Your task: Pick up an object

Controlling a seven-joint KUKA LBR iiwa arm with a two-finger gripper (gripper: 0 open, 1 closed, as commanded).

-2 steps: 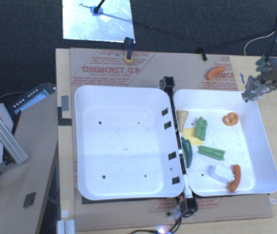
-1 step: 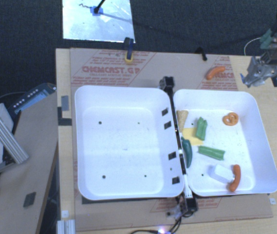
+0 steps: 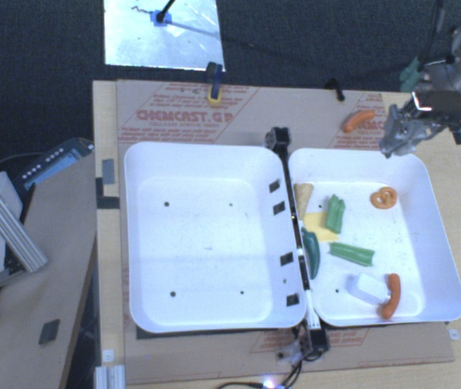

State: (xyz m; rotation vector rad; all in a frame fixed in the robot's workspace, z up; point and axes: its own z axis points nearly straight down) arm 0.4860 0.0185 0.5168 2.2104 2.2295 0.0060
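The right bin holds several small toy foods: an orange pretzel, a green pepper, a green bean pod, a dark green piece by the divider, a yellow slice, a tan cone, a white block and an orange sausage. My gripper hangs over the bin's far right rim, above and right of the pretzel, with nothing seen between its fingers.
The left bin lies beside the right one, joined by black clips. Another orange sausage lies on the board behind the right bin. A yellow and blue clamp stands at the board's far edge.
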